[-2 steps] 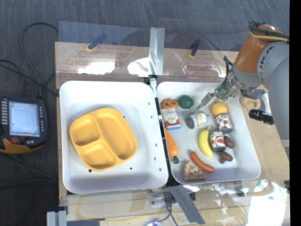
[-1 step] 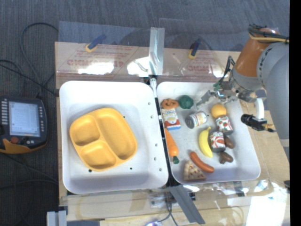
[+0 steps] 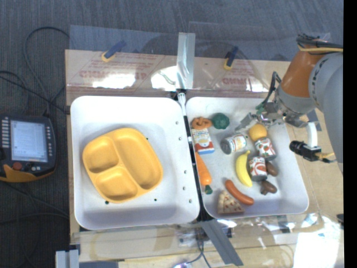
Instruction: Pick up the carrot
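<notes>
The carrot (image 3: 203,170) is orange with a green stub at its near end. It lies lengthwise against the left wall of the right bin (image 3: 295,197), between a small carton and a pizza slice. My gripper (image 3: 252,118) hangs over the far right part of that bin, just above a yellow fruit (image 3: 257,132). It is well to the right of the carrot and farther back, and nothing of the carrot is near it.
The left bin (image 3: 89,108) holds a yellow divided plate (image 3: 121,163). Around the carrot lie a carton (image 3: 203,141), a tin (image 3: 235,144), a banana (image 3: 242,170), a sausage (image 3: 239,191) and a pizza slice (image 3: 228,204). Two patterned cans (image 3: 262,156) crowd the right side.
</notes>
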{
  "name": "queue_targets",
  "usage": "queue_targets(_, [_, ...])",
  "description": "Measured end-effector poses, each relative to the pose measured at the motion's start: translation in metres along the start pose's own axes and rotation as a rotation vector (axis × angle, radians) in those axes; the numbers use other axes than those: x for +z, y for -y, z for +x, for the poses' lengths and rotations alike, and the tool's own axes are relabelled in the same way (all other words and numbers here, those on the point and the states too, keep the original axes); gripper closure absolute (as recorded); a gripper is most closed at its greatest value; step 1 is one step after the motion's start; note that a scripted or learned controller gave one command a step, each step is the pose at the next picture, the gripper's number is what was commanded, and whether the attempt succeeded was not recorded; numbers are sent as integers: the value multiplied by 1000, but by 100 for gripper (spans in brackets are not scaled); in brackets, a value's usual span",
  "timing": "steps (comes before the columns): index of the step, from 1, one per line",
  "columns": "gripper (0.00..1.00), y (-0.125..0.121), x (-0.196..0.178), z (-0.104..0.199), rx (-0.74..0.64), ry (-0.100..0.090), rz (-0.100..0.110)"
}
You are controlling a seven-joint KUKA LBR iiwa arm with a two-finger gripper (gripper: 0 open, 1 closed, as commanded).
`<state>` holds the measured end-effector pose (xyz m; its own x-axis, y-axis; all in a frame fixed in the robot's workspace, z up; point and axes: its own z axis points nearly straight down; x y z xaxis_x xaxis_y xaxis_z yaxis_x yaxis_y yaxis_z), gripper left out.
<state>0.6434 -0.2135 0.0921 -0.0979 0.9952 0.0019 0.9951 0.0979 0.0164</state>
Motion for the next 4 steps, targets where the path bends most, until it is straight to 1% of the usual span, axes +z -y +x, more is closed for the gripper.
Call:
queue_targets(1, [100, 2, -10, -6, 5, 7, 0])
queue_targets(2, [100, 17, -1, 46, 570, 9, 0])
queue_targets(3, [100, -13, -97, 163, 459, 3, 7])
queue_targets(4, [100, 10, -90, 238, 451, 7, 20])
